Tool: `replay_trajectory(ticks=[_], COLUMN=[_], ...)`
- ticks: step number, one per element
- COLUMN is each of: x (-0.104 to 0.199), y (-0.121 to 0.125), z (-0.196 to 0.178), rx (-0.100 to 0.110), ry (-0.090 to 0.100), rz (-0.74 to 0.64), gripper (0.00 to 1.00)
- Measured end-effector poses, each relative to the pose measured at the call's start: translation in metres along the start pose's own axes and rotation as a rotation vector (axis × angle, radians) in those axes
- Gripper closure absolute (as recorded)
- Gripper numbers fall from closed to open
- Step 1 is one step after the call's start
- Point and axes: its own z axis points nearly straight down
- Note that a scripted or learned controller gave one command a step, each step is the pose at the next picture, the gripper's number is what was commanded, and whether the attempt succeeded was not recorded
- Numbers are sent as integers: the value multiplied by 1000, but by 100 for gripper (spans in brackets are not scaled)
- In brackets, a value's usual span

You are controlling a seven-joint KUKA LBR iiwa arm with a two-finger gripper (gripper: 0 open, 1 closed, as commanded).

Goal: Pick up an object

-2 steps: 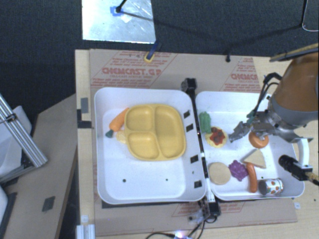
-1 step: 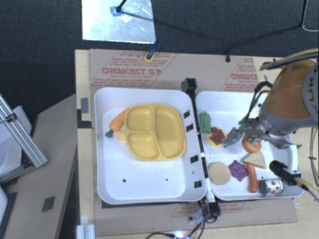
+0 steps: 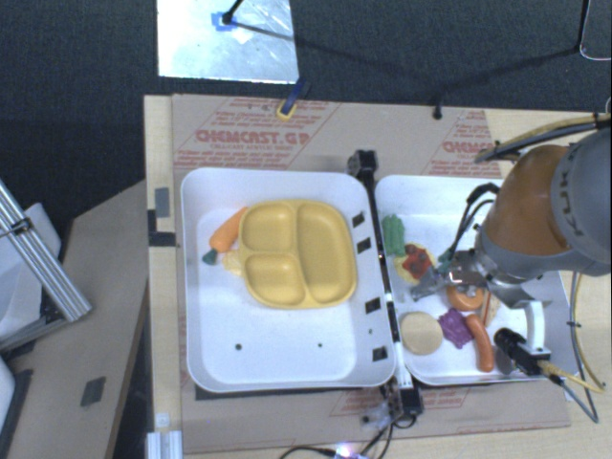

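Observation:
My gripper (image 3: pixel 436 283) hangs low in the right bin (image 3: pixel 435 191), among the toy foods. Just to its left lies a red and yellow piece (image 3: pixel 414 260), and a green leafy piece (image 3: pixel 393 230) sits farther back. An orange round piece (image 3: pixel 465 299) lies right under the wrist, partly hidden by it. In front of it rest a purple piece (image 3: pixel 454 330), a beige disc (image 3: pixel 420 333) and an orange sausage (image 3: pixel 482 344). The grey arm with its orange band (image 3: pixel 521 208) covers the bin's right side.
The left bin (image 3: pixel 215 352) holds a yellow divided plate (image 3: pixel 292 253) with an orange carrot (image 3: pixel 226 231) at its left edge. A black divider (image 3: pixel 375 247) runs between the bins. Cables (image 3: pixel 545 366) trail off the bench's right front corner.

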Motion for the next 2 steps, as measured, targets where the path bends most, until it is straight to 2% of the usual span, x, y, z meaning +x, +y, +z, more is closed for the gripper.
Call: replay_trajectory(ticks=[1,2], x=[0,-4], y=[3,6], z=[10,-2], rx=[-8,-24], ry=[0,-12], rz=[0,2], gripper=[0,100])
